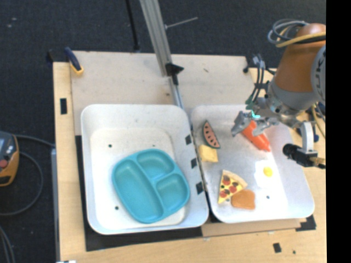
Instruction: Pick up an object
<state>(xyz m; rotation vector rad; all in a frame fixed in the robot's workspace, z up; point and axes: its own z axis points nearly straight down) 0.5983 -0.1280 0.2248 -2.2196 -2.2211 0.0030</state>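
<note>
An orange carrot-shaped toy [259,137] lay in the right bin [296,201], near its upper middle, slanting down toward the right. Its upper end sat right under the tool [249,122], whose fingers stood on either side of that end; whether they touched it could not be told. The toy was plain orange, tapered, and rested on the bin floor. It lay well apart from the watermelon slice [211,134] to its left and above the fried egg [266,173], close to it but not touching.
</note>
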